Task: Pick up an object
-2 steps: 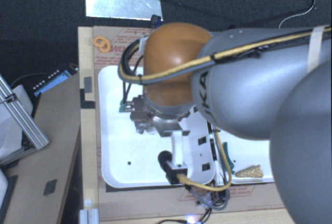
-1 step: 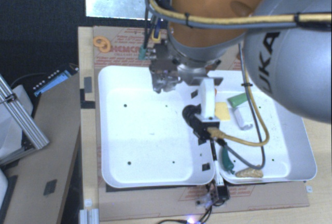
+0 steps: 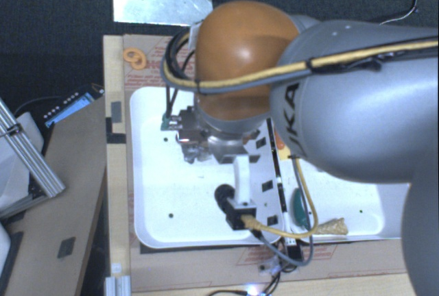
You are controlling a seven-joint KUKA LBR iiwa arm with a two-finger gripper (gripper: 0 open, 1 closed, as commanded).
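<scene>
One camera, set high, looks slantwise down on the white bins (image 3: 154, 171); the arm (image 3: 357, 103) looms close from the right.

White bin (image 3: 154, 171), teal object (image 3: 300, 208), tan cone (image 3: 333, 226)

The brown counter (image 3: 115, 171) bears one white bin (image 3: 154, 185) beside another white bin (image 3: 363, 209), with an orange ring (image 3: 135, 57) near its far corner.

Arm (image 3: 357, 103) hides most of right bin (image 3: 357, 204); teal object (image 3: 300, 210) partly covered.
</scene>
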